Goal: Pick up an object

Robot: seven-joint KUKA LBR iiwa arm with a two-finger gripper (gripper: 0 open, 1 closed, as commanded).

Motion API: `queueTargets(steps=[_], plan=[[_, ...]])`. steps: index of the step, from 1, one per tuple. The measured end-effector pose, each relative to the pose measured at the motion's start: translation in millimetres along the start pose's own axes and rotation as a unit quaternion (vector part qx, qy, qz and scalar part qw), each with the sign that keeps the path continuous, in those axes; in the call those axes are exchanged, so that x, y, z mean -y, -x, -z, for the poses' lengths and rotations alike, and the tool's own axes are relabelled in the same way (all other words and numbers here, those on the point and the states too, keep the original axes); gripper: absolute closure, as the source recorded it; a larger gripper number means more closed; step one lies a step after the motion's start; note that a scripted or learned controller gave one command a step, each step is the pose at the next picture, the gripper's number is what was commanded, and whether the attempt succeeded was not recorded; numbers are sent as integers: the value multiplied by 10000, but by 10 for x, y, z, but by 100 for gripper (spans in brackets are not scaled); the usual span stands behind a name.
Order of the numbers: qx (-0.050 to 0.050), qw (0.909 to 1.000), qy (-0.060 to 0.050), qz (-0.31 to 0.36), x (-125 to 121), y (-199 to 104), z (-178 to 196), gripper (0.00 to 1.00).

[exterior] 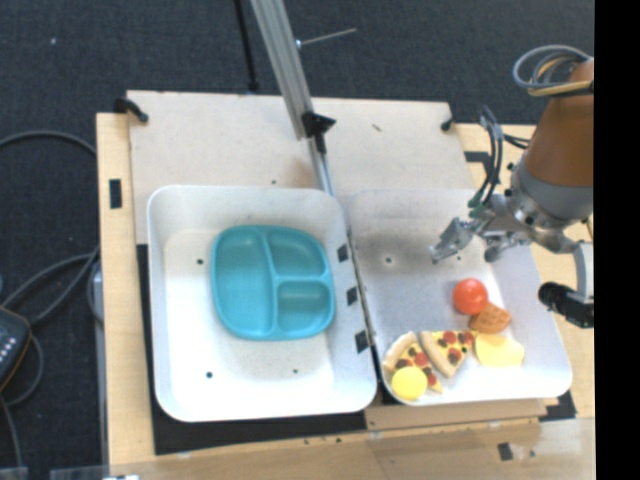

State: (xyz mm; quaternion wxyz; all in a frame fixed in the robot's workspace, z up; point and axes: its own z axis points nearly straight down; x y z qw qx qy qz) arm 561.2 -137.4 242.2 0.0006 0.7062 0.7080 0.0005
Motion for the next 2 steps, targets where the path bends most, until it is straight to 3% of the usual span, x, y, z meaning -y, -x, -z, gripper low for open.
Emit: queueTargets(steps=[1, 2], plan=[[-1, 10000, 2, -6, 0, 0, 1, 0], [2, 10000, -33, -17, 10, -44, -620, 0]])
